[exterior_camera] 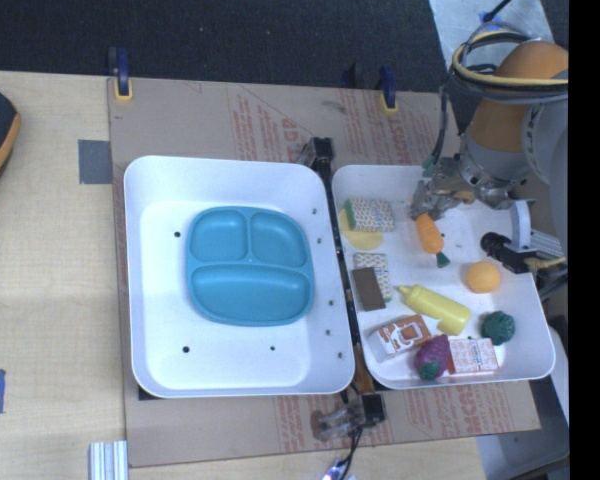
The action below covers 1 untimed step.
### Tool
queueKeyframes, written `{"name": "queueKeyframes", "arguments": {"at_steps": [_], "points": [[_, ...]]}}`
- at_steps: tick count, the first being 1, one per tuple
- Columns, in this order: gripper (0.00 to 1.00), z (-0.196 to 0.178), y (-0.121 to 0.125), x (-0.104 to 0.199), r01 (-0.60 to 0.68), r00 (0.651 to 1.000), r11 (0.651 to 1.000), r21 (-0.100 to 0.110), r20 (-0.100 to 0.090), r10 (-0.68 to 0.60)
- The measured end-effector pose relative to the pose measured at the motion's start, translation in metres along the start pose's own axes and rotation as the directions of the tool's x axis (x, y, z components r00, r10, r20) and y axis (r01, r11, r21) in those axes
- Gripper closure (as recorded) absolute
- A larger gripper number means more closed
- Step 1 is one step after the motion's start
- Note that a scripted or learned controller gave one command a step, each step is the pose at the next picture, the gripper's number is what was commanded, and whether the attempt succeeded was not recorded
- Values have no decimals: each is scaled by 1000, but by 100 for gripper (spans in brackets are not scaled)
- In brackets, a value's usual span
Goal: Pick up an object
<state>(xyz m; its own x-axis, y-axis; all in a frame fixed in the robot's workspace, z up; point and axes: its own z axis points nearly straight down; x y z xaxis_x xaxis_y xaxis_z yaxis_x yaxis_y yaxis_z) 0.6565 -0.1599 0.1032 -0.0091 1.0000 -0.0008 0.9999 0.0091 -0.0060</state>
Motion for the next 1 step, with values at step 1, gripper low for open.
{"name": "queueKeyframes", "arguments": {"at_steps": [1], "points": [[100, -68, -27, 57, 0, 1000, 1000, -5, -2, 0]]}}
